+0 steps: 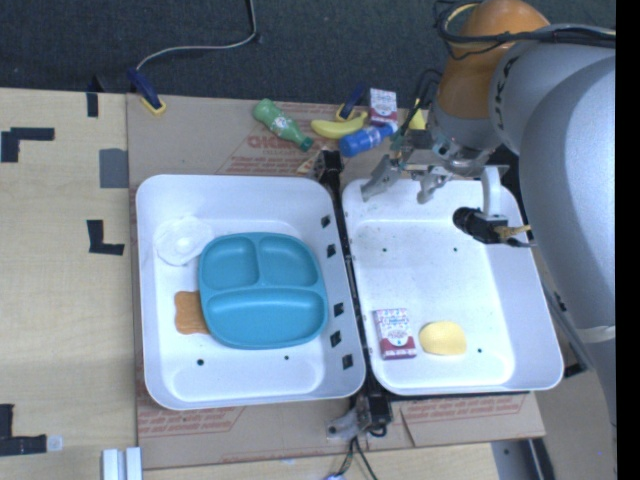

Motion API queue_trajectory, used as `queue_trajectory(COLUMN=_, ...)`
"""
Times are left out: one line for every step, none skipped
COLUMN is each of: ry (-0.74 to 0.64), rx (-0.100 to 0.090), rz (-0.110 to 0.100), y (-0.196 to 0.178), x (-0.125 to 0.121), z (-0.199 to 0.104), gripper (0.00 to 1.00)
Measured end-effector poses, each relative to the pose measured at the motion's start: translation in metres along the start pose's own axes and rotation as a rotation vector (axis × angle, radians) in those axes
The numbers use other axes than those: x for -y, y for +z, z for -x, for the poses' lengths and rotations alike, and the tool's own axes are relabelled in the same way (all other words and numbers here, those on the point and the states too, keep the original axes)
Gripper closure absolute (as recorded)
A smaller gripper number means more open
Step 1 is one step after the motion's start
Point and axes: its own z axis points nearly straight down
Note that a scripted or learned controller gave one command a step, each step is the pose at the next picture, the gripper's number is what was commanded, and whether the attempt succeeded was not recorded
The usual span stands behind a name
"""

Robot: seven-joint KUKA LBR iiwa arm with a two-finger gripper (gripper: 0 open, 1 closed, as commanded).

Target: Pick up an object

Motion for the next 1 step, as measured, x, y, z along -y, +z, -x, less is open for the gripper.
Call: queue_trajectory(ry=0.000, rx=0.000, rz=0.000, y=0.0000, x=0.0000, z=0.0000, gripper=0.00)
